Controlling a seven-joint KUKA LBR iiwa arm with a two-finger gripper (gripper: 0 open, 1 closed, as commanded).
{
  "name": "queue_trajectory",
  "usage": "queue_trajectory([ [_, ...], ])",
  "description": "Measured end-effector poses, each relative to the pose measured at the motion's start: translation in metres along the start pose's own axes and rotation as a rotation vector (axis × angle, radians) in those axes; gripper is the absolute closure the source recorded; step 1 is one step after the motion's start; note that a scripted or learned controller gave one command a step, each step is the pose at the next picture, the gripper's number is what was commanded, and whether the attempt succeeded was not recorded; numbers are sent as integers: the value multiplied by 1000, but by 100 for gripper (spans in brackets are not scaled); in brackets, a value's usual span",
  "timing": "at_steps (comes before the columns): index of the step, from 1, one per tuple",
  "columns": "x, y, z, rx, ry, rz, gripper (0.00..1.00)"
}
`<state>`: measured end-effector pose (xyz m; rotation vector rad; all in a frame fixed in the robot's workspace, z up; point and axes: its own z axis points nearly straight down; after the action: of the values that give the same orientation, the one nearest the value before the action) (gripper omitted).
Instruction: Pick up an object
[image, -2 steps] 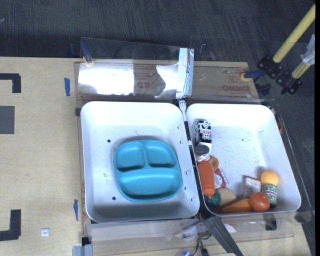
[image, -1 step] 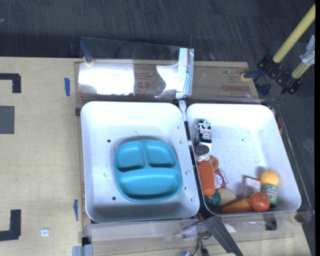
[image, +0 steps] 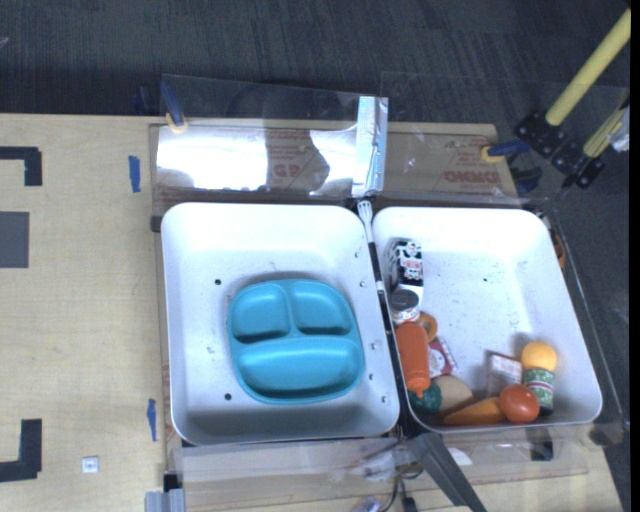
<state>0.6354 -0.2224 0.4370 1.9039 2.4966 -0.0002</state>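
The right bin holds several small objects along its left wall and near edge. A black and white carton lies by the left wall, with a small round can below it. An orange-red cylinder lies lengthwise next to a flat red and white packet. Near the front sit a carrot, a red tomato, a small bottle with a yellow cap and a brown block. A beige rounded piece and a green piece sit by the corner.
The left bin holds a blue divided tray. A clear plastic panel stands behind the bins. Yellow rods with black clamps reach in at the top right. The wooden bench lies to the left.
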Motion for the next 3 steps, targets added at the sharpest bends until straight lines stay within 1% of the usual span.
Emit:
queue_trajectory([
  [1, -9, 31, 2, -2, -2, 33, 100],
  [2, -10, 30, 0, -4, -3, 87, 100],
  [3, -8, 31, 1, -3, -2, 1, 100],
])
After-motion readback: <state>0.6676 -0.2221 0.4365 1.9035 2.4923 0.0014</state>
